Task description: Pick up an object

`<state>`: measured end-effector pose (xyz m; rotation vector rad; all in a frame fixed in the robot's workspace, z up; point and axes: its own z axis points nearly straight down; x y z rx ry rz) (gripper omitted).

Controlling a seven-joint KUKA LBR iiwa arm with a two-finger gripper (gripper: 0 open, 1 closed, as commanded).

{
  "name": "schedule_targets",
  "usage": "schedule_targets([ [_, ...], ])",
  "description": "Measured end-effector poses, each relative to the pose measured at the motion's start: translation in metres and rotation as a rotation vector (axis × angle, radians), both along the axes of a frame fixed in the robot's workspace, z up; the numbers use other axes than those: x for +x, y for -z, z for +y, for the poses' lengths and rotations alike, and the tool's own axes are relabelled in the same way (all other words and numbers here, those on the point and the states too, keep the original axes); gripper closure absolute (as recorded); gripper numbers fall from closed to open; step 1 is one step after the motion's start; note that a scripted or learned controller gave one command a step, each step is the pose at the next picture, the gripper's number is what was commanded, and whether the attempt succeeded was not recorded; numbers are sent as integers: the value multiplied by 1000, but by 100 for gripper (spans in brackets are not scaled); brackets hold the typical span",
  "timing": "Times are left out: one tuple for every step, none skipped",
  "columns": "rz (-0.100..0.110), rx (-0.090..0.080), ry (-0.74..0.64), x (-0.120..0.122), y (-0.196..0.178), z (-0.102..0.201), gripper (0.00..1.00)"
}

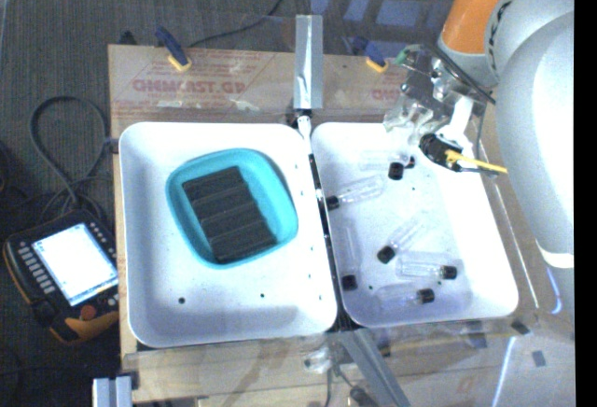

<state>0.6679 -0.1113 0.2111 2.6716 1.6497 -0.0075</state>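
On the plywood bench (210, 83) — two white bins (149, 302).

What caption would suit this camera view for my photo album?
Robot gripper poised over the right bin of clear vials; left bin holds a blue dish.

The shallow white right bin (485, 237) carries clear plastic vials with black caps (424, 263) scattered from its far-left corner to its near edge; bare floor remains along its right edge. The blue square dish (233, 204) occupies the white left bin's (149, 302) centre.
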Motion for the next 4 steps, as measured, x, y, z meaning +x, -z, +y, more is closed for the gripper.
schedule_targets([
  [3, -6, -2, 0, -9, 0, 100],
  [3, -6, -2, 0, -9, 0, 0],
  [-3, 3, -476, -50, 99, -48, 0],
  [-12, -3, -507, -56, 121, -2, 0],
])
